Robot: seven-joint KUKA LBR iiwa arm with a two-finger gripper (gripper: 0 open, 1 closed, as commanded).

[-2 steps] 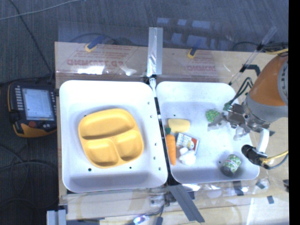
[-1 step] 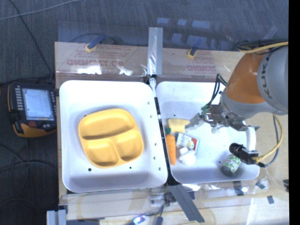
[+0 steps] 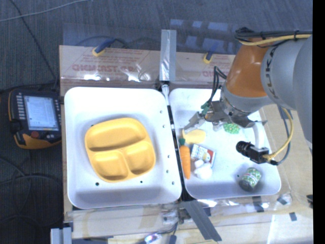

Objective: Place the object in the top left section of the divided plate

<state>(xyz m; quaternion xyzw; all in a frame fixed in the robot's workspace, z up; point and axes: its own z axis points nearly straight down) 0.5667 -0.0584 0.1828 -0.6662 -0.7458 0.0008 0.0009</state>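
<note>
The gripper [image 3: 195,120] hangs spread over the right bin's [image 3: 269,184] left edge — holding nothing; crowded carrot [image 3: 185,160] and pale yellow piece [image 3: 195,135] risk a mis-grab, leaving the yellow plate [image 3: 120,148] unfilled.

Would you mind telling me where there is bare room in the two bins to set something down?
The left bin offers bare white floor all round the yellow divided plate, widest along its far side and left. The right bin is crowded: pale yellow piece, carrot, packet, green item and can, with the arm overhead. Bare floor lies between packet and can.
</note>
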